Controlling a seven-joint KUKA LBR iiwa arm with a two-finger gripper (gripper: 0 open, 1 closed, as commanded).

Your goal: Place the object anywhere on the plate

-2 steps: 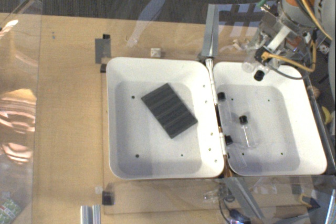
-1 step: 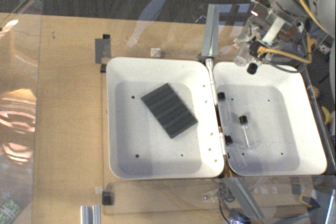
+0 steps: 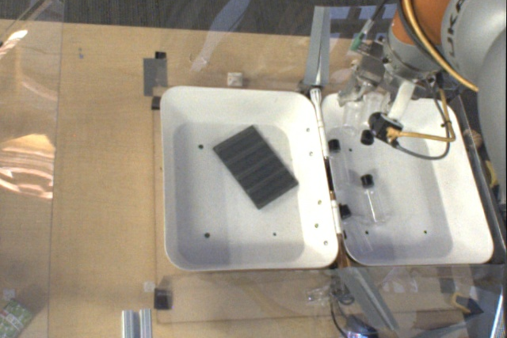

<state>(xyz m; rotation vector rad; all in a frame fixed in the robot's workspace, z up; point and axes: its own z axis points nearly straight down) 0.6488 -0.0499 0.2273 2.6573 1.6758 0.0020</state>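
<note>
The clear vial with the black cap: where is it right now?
The clear vial lies in the right bin, left of centre, below the gripper.

One fixed camera looks down at a slant on the bench (image 3: 95, 170) — both white bins (image 3: 178, 194) in frame; the arm (image 3: 467, 4) enters from the right.

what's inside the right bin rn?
Right bin holds a clear vial with a black cap lying on its floor. The arm's claw hangs over the bin's far-left corner, covering whatever lies beneath it.
</note>
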